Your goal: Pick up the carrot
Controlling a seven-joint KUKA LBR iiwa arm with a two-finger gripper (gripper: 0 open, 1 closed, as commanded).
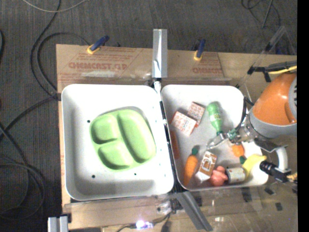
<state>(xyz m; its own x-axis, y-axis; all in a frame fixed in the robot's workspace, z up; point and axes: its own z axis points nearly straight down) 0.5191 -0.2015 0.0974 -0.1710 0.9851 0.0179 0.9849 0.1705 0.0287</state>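
The carrot [191,166], orange with a small green top, lies near the front left of the right bin [203,92], its tip pointing toward the front wall. My gripper [226,136] hangs over the middle right of that bin, to the right of the carrot and a little farther back, apart from it. It sits just past the lower end of a green bottle [215,116]. Nothing of the carrot is in the gripper. The grey arm with its orange band [274,103] reaches in from the right.
Two small red-and-white cartons [185,122] lie at the back of the right bin. A printed box [207,162], a pink item [218,176], a can [236,174] and a yellow banana [253,162] crowd the carrot's right. The left bin [77,129] holds a green divided plate [123,137].
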